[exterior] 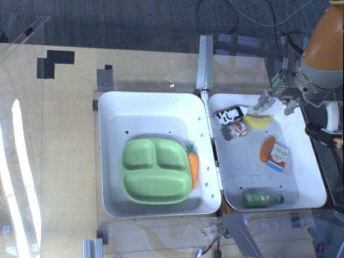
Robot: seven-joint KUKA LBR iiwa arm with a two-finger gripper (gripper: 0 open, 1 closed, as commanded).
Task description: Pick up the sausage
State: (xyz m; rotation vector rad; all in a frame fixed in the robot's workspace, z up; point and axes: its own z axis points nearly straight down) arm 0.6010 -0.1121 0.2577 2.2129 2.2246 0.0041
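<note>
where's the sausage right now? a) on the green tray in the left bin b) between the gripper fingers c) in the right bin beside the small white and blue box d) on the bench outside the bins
c: the sausage lies on the right bin's floor, right against the small white and blue box, with the gripper up near the bin's far edge.

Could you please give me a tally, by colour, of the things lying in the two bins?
Green: 2, plate, bottle
Orange: 2, carrot, sausage
Yellow: 1, banana
Mixed colours: 3, can, small box, black-and-white packet
Total: 8
</note>
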